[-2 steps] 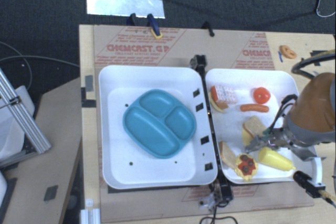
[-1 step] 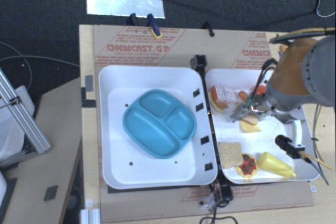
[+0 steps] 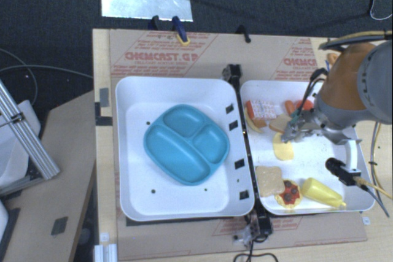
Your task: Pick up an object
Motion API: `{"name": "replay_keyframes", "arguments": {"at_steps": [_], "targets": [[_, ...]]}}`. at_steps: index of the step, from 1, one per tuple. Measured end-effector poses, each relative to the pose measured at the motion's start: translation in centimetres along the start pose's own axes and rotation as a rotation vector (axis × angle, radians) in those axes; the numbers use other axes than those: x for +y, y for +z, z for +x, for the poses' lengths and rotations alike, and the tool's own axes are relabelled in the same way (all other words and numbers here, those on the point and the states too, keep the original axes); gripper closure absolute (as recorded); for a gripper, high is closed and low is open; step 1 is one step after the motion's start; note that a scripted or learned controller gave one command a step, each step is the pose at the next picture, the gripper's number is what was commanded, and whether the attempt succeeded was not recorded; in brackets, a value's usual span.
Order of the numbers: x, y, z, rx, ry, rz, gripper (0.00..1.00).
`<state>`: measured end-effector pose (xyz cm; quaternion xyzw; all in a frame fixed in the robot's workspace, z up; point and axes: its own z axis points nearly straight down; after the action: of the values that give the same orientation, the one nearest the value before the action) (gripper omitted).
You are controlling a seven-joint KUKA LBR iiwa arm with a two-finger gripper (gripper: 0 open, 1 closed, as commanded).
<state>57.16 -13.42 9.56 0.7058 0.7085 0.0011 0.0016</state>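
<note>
Tool low in the right bin, centre-right of frame, just above the yellow slice. Finger spread: cannot tell, nothing seen held. Best lowered straight onto the slice, clear of the neighbouring tan piece.

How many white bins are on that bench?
2. The left bin holds a blue divided plate; the right bin holds toy food items, with the gripper over them.
</note>
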Motion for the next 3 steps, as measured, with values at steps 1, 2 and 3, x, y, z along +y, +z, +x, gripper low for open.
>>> {"name": "replay_keyframes", "arguments": {"at_steps": [1, 2, 3], "targets": [[0.1, -1.1, 0.0, 0.000, -0.001, -0.002, 1.00], [4.8, -5.4, -7.7, -0.006, 0.005, -0.007, 1.00], [4.8, -12.6, 0.5, 0.001, -0.008, -0.005, 1.00]]}}
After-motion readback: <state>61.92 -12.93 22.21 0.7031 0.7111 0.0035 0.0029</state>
